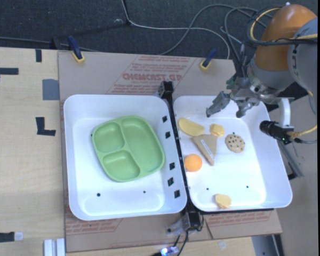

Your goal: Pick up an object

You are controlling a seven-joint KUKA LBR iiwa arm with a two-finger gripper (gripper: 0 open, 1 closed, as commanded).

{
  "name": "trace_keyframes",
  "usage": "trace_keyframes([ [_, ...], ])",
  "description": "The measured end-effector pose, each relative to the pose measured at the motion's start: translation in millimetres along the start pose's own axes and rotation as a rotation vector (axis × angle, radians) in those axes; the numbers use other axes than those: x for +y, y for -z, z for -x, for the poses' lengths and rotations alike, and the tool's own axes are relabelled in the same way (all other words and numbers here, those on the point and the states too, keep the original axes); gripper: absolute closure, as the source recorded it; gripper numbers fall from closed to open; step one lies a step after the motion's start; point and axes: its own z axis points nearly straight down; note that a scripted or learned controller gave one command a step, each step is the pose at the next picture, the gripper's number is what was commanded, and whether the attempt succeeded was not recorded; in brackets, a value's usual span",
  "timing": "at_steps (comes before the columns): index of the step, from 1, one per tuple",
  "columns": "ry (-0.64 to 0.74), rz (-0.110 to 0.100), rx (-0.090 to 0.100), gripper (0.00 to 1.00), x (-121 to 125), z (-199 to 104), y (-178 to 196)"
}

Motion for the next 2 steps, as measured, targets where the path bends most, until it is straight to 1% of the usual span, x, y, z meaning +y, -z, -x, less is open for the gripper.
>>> trace_keyframes([
  [1, 0.003, 0.014, -0.002, 0.0, 2.5, -0.3, 8.9],
  [2, 0.003, 0.01, -0.002, 0.0, -0.1, -10.2, -48.0],
])
